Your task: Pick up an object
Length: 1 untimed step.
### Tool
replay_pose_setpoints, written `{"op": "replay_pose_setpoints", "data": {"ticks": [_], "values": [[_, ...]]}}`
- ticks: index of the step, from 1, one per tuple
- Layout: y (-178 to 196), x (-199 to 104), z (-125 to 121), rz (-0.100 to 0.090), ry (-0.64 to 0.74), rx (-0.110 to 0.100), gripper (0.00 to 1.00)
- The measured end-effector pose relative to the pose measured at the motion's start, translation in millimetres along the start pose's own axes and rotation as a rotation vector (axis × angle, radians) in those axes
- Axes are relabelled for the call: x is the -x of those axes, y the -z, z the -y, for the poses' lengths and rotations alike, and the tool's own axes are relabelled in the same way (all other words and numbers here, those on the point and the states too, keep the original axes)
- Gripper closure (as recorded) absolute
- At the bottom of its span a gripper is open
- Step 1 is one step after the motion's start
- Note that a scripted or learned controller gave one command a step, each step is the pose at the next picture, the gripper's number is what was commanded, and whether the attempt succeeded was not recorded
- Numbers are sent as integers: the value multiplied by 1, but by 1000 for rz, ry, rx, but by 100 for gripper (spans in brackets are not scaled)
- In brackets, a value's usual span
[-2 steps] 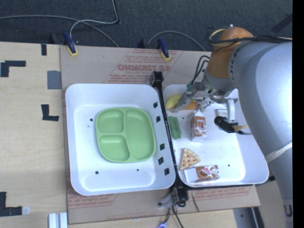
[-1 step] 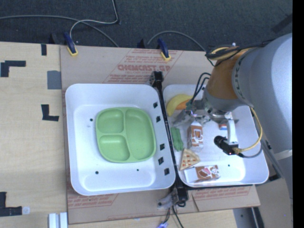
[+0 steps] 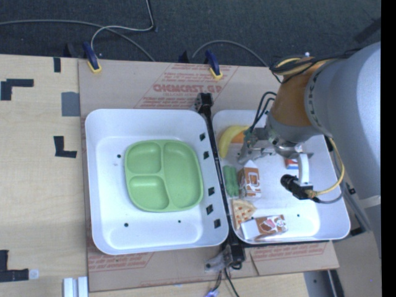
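Right bin (image 3: 334, 224): snack pkt (image 3: 250, 181) just below claw (image 3: 252, 153)

The right bin (image 3: 322, 228) holds a small clutter along its left side. A yellow banana-like piece (image 3: 230, 136) lies at the top, partly under the end effector (image 3: 252, 153). Below it a green oblong item (image 3: 231, 181) rests against the bin's left wall, touching a brown-and-white packet (image 3: 250, 182) just beside it. Lower down lies a pizza-slice shape (image 3: 242, 211), and near the front wall a flat white card with a brown picture (image 3: 267, 226), slightly tilted.
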<state>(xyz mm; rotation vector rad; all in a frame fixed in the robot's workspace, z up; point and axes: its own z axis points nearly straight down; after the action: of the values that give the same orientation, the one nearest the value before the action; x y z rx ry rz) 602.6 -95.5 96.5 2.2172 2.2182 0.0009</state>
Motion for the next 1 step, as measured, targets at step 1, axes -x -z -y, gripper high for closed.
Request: {"op": "replay_pose_setpoints", "data": {"ticks": [1], "values": [[0,0,0,0,0,0,0]]}}
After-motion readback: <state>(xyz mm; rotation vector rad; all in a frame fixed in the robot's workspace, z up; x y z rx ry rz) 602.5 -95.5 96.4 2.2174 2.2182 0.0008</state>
